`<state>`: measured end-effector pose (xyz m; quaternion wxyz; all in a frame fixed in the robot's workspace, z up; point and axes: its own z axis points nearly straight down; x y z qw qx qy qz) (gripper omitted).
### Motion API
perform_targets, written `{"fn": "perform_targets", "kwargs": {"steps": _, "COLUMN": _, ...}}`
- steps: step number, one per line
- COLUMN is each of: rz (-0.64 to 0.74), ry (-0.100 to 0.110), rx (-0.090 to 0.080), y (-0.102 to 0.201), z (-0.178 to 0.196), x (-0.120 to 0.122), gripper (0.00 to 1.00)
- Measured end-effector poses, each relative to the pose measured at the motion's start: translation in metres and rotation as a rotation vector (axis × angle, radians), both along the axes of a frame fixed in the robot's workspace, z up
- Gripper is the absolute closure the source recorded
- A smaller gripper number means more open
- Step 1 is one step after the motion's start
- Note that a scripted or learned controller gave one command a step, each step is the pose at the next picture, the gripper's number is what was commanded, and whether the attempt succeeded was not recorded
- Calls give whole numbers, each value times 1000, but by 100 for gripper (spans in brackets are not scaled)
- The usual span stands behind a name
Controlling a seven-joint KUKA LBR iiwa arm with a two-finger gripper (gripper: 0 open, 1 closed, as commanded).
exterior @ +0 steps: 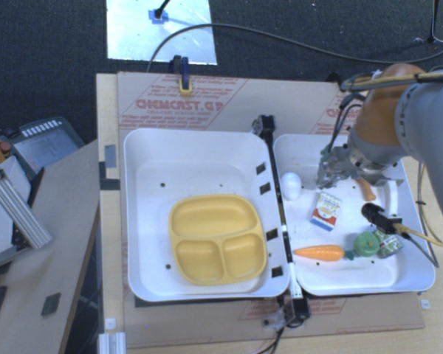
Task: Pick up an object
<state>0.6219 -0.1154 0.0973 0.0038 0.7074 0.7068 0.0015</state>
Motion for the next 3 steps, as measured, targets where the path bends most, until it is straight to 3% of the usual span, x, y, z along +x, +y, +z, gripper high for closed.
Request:
{"fn": "perform_targets", "kwargs": {"steps": 2, "rz": 6, "ry": -2, "rx": 2, "y": 3, "z": 126, "x": 3, "gripper": 100}}
{"fn": "perform_targets", "kwargs": {"steps": 3, "rz": 6, "ry": 4, "rx": 3, "y": 3, "z": 129, "x": 4, "gripper": 100}}
